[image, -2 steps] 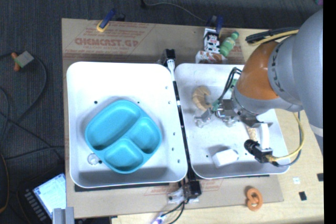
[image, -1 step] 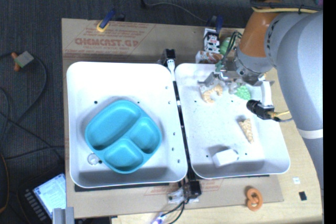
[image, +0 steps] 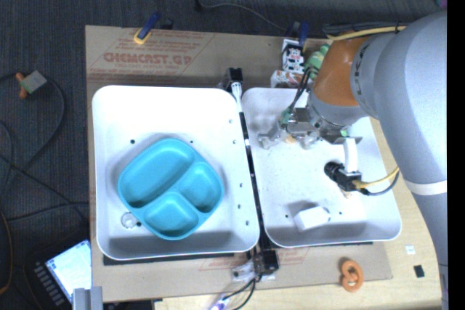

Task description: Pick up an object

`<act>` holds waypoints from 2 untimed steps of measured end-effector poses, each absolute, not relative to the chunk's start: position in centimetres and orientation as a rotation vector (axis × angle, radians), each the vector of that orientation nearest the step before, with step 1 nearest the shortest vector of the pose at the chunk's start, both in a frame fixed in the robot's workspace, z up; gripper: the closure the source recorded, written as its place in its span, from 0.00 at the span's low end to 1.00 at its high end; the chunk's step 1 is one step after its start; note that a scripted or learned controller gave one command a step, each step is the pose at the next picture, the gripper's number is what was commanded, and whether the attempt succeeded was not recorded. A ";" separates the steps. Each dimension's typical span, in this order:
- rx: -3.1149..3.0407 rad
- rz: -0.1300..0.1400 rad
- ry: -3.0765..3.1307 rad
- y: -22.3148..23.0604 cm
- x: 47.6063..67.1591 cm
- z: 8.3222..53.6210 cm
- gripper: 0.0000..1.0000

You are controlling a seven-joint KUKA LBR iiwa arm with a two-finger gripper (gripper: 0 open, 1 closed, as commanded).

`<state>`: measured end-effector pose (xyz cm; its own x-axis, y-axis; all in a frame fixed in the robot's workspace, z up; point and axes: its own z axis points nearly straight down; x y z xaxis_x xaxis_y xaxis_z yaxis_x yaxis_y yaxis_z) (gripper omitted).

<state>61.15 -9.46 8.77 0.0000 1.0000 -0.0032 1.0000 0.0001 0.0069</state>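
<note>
A small white block [image: 311, 216] lies near the front wall of the right bin [image: 378, 229]. In the left bin [image: 109, 112] rests a blue tray [image: 171, 185] with three compartments, turned at a slant. My gripper [image: 287, 136] hangs low over the back left part of the right bin, well behind the white block and apart from it. The grey arm and its orange band [image: 336, 76] cover the bin's back right corner. I see nothing held at the gripper.
A black plug with a yellow cable [image: 338, 173] hangs from the arm over the middle of the right bin. A small clear ring [image: 128, 220] lies beside the blue tray. An orange ring [image: 352, 273] sits on the bench in front of the right bin.
</note>
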 end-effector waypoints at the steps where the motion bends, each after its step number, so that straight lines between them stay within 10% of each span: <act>1: 2.213 0.004 2.214 -9.6 61.2 9.8 1.00; 2: 2.222 -0.002 2.223 -3.0 48.3 18.4 1.00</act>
<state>48.34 -3.04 18.41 -0.0006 1.0000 0.0002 1.0000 0.0006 -0.0020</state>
